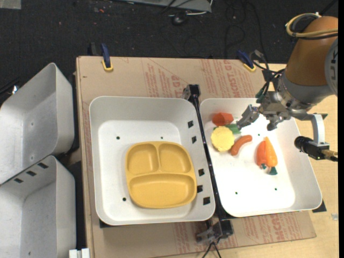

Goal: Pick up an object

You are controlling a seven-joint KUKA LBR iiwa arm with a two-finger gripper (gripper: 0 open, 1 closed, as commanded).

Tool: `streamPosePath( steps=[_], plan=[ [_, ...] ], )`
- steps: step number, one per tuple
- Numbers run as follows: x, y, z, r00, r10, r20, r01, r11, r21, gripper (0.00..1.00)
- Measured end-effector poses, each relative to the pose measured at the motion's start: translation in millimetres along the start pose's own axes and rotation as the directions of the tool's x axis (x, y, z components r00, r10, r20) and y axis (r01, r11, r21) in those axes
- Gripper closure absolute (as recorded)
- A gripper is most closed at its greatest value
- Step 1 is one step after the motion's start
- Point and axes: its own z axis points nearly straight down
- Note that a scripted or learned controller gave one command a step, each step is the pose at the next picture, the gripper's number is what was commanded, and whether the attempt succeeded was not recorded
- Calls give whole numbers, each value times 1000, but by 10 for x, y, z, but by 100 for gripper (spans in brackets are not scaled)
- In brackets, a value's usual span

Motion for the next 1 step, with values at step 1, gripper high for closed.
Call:
streamPosePath(
  steps=[1],
  plan=[
    [2,24,-65,1000,-2,1,2,1000,-12,0]
  ],
)
